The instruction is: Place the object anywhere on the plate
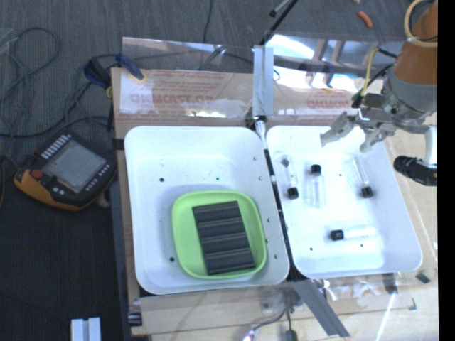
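From the fixed overhead camera, two shallow white plastic bins sat side by side on the bench. The left bin (142,155) held a lime-green square plate with rounded corners (182,219), and on that plate lay a dark grey ribbed rectangular block (223,237), resting flat and covering most of the plate's middle. The right bin (398,219) contained four small clear vials with black caps: one near the divider (288,178), one beside it toward the bin's centre (315,183), one near the right wall (362,178), and one lying lower down (352,234). The two-finger gripper (353,134) hung above the far right part of the right bin, its fingers spread wide apart with nothing between them, clear of the vials below. A grey and orange handheld teach pendant (65,172) lay on the floor left of the bench.
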You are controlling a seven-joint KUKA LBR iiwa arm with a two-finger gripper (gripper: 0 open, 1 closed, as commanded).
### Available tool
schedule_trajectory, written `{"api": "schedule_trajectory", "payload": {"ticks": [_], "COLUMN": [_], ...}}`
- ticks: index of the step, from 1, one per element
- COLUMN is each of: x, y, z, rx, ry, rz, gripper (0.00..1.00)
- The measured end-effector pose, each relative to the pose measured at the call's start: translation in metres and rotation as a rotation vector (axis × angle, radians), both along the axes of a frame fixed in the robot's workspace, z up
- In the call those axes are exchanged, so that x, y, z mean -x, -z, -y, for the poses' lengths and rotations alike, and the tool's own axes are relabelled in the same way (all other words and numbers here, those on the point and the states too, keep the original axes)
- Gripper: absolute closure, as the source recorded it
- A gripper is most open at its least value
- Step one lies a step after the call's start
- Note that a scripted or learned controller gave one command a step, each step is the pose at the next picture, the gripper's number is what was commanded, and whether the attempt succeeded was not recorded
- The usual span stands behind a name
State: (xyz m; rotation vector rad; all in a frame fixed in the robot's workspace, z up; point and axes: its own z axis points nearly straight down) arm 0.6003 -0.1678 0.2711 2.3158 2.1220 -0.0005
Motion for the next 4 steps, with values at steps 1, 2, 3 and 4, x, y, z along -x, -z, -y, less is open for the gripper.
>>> {"api": "schedule_trajectory", "payload": {"ticks": [1,2,3,4], "x": [-0.021,-0.012,-0.011,-0.021], "y": [-0.001,0.008,0.017,0.024], "z": [-0.02,-0.022,-0.036,-0.035], "rx": [0.0,-0.001,-0.001,0.003], "ry": [-0.003,0.055,0.116,0.077], "rz": [-0.001,-0.001,-0.002,-0.001], "gripper": [0.0,0.0,0.0,0.0]}}
